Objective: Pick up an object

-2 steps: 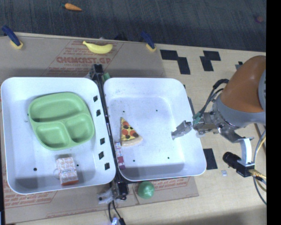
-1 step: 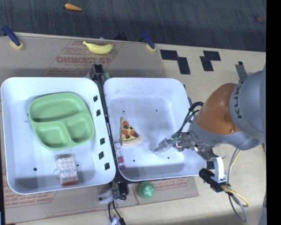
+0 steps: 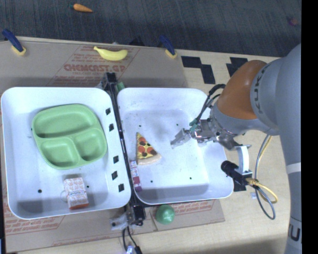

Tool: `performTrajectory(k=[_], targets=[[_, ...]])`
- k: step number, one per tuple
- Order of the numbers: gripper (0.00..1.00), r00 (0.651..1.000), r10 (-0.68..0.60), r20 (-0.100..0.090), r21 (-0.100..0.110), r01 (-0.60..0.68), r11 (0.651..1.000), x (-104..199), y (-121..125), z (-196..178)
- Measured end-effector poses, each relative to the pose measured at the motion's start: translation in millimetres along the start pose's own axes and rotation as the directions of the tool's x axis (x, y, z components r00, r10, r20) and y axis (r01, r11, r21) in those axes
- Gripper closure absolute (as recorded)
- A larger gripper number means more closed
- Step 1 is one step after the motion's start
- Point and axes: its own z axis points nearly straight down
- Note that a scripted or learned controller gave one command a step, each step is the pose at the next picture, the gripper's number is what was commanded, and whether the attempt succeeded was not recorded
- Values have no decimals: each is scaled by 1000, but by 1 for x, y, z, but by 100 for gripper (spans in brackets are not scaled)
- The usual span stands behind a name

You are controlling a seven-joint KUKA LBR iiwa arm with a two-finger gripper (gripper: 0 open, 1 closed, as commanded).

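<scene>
The arm comes in from the right of the frame, orange band bright above the wrist, and the hand [image 3: 181, 137] hangs over the right bin [image 3: 164, 97], right of centre. Its pale fingers point left toward the middle of the bin, but at this slant whether they are spread or closed is impossible to tell. Nothing shows between them, and the white floor beneath looks bare.

The nearest candidate is the pizza slice [image 3: 146, 149]: a small wedge, yellow crust along the bottom, red and dark toppings, tip pointing up. It lies flat in the lower left part of the right bin, close to the divider between the bins, left of the hand and a little lower, apart from it.

Over in the left bin [image 3: 10, 142], a green divided plate [image 3: 69, 135] fills the middle and a small orange-and-white carton [image 3: 75, 191] lies below it. A banana [image 3: 111, 52] rests on the counter above the bins, a green ball [image 3: 165, 214] below the right one.
</scene>
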Motion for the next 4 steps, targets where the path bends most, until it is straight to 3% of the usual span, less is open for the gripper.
performTrajectory(k=[1, 2, 3, 4], targets=[[0, 1000, -3, 0, 2, 3, 1000, 73, 38, 21], [0, 1000, 1, 0, 0, -1, 1000, 113, 63, -58], [0, 1000, 2, 2, -1, -2, 1000, 73, 102, -131], [0, 1000, 3, 2, 3, -3, 1000, 18, 116, -85]])
